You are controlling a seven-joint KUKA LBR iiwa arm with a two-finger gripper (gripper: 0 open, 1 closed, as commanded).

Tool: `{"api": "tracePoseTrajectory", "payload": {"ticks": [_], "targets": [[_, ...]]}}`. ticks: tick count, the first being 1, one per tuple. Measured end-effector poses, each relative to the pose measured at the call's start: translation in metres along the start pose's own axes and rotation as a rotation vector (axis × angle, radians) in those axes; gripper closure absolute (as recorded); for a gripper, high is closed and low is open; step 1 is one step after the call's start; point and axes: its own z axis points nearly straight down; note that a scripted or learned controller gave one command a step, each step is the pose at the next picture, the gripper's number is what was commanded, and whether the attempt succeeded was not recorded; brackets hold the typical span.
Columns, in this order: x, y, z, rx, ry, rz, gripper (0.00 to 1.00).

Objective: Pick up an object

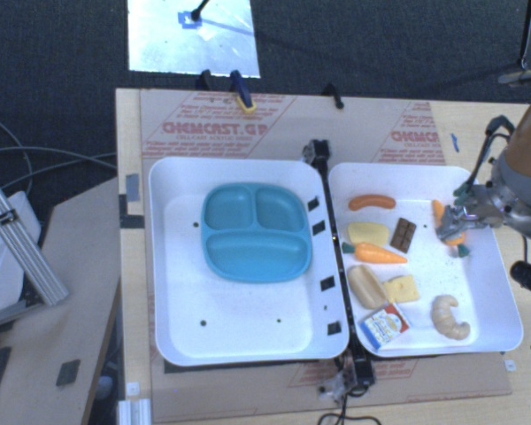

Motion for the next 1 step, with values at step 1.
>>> {"api": "tracePoseTrajectory", "payload": {"ticks": [1], "targets": [[0.0497, -0.0091, 0.0079, -0.001, 0.001, -0.002, 1.00]]}}
